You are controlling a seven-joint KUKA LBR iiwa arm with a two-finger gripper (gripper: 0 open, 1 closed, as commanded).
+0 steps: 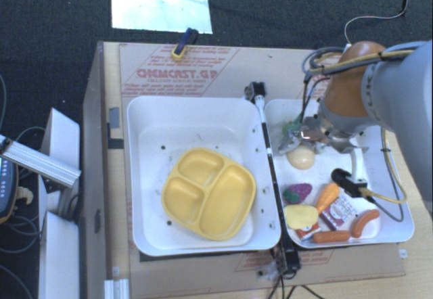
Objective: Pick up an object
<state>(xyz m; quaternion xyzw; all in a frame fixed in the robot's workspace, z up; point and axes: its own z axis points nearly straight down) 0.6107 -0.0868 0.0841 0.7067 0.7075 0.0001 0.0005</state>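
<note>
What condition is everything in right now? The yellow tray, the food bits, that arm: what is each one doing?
Yellow divided tray: flat in the left bin, tilted askew.
Cream ball: in the right bin, directly under the gripper.
Purple piece: lying loose.
Carrot: lying slanted.
Yellow piece: lying by the divider.
Two sausages: lying near the front edge.
Gripper: lowered over the ball; grasp unclear.
</note>
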